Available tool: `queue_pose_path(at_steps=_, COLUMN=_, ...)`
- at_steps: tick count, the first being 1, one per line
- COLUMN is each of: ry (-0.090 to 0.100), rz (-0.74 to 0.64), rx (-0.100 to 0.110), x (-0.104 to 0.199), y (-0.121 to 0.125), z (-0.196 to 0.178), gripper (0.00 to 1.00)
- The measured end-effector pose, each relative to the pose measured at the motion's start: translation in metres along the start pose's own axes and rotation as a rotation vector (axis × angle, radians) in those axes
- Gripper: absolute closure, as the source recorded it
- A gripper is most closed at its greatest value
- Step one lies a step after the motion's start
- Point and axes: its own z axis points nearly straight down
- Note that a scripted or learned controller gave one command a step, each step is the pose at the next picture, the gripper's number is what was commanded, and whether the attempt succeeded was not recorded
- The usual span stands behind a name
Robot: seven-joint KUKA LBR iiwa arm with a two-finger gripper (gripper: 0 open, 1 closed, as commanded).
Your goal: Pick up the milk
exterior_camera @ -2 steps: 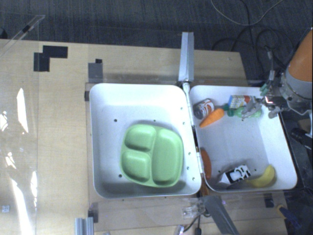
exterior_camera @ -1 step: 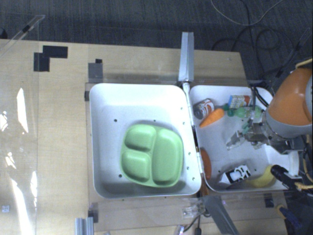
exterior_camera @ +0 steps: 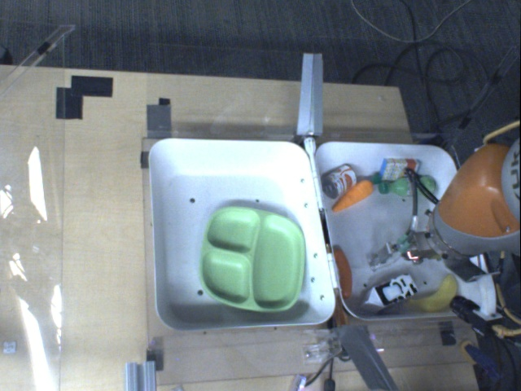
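The milk (exterior_camera: 398,289) looks like a small carton with black and white patches. It lies on its side near the front edge of the right bin (exterior_camera: 370,218). My gripper (exterior_camera: 396,251) hangs low in that bin, just behind the carton and slightly to its left. Nothing can be seen held in it. The arm's orange band (exterior_camera: 480,198) covers the right part of the bin.
The right bin also holds a yellow fruit (exterior_camera: 437,294) beside the milk, a red sausage (exterior_camera: 343,272) at the left wall, a carrot (exterior_camera: 352,195), a can (exterior_camera: 338,179) and a small box (exterior_camera: 394,169). A green divided tray (exterior_camera: 254,257) lies in the left bin (exterior_camera: 175,218).
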Motion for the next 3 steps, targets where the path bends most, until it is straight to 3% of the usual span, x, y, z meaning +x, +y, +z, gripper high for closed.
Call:
queue_pose_path(at_steps=1, ry=0.003, rz=-0.182, rx=0.007, x=0.054, y=0.005, z=-0.040, gripper=0.00)
queue_pose_path(at_steps=2, ry=0.003, rz=-0.182, rx=0.007, x=0.053, y=0.005, z=-0.040, gripper=0.00)
queue_pose_path(at_steps=3, ry=0.001, rz=-0.248, rx=0.002, x=0.032, y=0.004, z=0.000, gripper=0.00)
